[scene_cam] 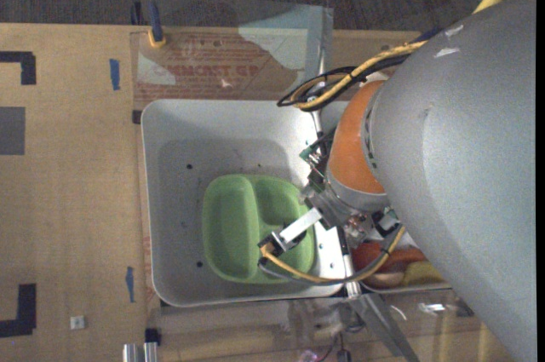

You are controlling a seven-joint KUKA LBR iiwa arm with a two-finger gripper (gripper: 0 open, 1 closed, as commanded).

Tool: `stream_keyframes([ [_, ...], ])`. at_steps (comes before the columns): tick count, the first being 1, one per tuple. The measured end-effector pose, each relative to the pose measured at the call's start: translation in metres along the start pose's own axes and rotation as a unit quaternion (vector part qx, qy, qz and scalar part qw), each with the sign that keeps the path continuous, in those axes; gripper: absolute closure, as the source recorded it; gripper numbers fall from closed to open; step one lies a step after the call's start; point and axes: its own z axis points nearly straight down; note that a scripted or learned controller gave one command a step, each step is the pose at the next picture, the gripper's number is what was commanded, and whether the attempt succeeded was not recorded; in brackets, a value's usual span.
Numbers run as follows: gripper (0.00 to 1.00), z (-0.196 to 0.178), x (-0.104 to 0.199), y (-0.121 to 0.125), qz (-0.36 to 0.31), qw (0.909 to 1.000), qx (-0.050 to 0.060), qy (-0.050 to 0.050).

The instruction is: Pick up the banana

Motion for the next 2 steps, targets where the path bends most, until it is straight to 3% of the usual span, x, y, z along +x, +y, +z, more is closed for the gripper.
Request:
stream_keyframes([
  [1,1.00,-0.009,-0.004,0.003,0.001,1.0000,0.000,-0.005],
  [2,1.00,-0.088,0.022,-0.027,0.025,0.9991,0.033,-0.010],
])
